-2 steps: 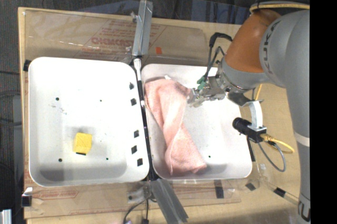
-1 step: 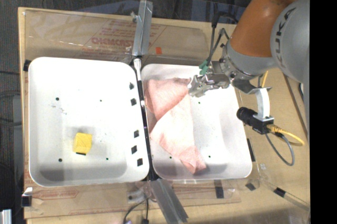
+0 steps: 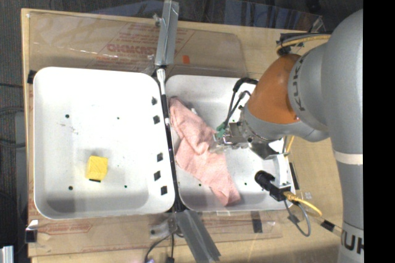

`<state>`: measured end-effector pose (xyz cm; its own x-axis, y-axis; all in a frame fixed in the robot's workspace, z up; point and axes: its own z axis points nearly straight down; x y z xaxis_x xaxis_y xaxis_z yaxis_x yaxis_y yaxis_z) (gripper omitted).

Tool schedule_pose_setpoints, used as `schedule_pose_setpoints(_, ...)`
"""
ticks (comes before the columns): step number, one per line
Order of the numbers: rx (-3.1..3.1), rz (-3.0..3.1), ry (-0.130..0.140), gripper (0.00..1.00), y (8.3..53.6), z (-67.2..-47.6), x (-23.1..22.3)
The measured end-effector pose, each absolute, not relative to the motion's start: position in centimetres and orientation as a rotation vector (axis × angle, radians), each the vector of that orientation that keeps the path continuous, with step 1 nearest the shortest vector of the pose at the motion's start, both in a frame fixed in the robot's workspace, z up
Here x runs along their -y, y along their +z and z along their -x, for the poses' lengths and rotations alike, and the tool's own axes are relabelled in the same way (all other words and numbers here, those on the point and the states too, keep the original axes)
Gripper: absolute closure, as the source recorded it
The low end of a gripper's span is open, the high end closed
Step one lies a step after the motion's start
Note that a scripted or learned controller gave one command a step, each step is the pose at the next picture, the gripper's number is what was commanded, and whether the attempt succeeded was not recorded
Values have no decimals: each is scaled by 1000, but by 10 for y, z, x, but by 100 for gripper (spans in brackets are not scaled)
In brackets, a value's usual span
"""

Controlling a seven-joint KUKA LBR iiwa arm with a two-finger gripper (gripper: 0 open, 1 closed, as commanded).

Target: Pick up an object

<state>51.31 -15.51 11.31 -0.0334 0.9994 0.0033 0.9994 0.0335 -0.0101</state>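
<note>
Risk first: cloth may slip free or drag against the divider on lifting. Right bin (image 3: 203,86) crowded by the arm, little room beside its left wall; left bin (image 3: 55,132) mostly open. Pink cloth (image 3: 200,154) sprawled along that wall. End effector (image 3: 223,137) touching the cloth's right edge; opening impossible to tell. Yellow block (image 3: 97,168) well apart.

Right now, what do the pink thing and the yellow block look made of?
Pink cloth: soft fabric, matte, judging by its folds and crumpled drape. Yellow block: likely foam or sponge, dull finish, squared edges; too small to be sure.
</note>
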Motion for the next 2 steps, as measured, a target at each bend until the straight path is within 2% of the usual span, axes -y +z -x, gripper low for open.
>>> schedule_pose_setpoints(1,2424,1994,3,100,199,-526,160)
schedule_pose_setpoints(2,2751,1500,2,100,108,-482,150)
